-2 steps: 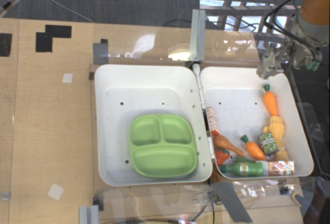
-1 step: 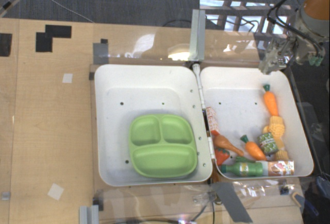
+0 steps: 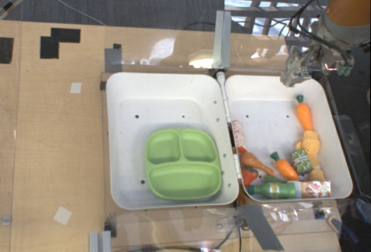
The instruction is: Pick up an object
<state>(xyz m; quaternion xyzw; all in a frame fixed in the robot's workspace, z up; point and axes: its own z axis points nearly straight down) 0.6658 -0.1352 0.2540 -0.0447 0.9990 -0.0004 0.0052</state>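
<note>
Hovering at about one o'clock in the view, the hand hangs over the far rim of the right bin, above the bin floor and apart from every toy; nothing sits between its fingers, and whether they are spread or pressed together I cannot tell. That high perch looks like a staging pose, chosen so the arm can drop onto a target without sweeping the pile.

Candidates for picking all lie in the right bin, crowded toward its near and right walls. A carrot lies alone at three o'clock, nearest the hand and the easiest reach by my judgement. Below it sits a corn cob, then a smaller carrot, with a green bottle lying flat along the near wall at five o'clock.

Beside it, the left bin holds a green divided plate, resting flat at six o'clock, its three compartments bare.
</note>
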